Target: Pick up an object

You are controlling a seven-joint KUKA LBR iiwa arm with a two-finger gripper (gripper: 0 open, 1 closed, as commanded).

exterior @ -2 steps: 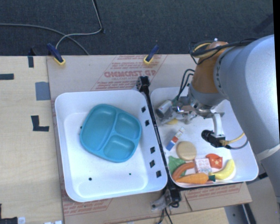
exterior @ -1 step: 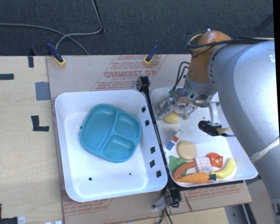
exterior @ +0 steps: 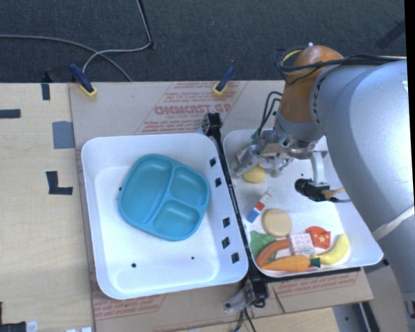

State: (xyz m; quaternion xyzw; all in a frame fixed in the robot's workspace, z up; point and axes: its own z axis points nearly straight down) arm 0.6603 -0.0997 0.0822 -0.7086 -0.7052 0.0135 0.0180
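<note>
A small yellow object [exterior: 254, 174], rounded and lemon-like, lay near the far left corner of the right bin [exterior: 358, 252], and it looked to be the piece the arm was after. The gripper [exterior: 261, 157] hung directly over it at the end of the grey arm [exterior: 372, 125], the metal fingertips [exterior: 245, 157] low and spread to either side, with the yellow piece showing just below and between them; whether they were touching it could not be told from this slanted view, and nothing was lifted clear of the bin floor. The fingers appeared parted rather than clenched, so the object was not judged to be held. The step in hand seemed to be the final descent or the moment before closing. The next move would call for the fingers to straddle the yellow piece squarely and close before any lift, since a rounded thing can squirt out sideways toward the bin wall close by. The other toy foods sat well apart at the near end of the same bin: a tan round biscuit [exterior: 276, 223], a carrot [exterior: 291, 264], a banana [exterior: 337, 251] and a red piece [exterior: 318, 236]. The left bin [exterior: 102, 271] held a blue divided plate [exterior: 165, 197], which played no part in this reach.
</note>
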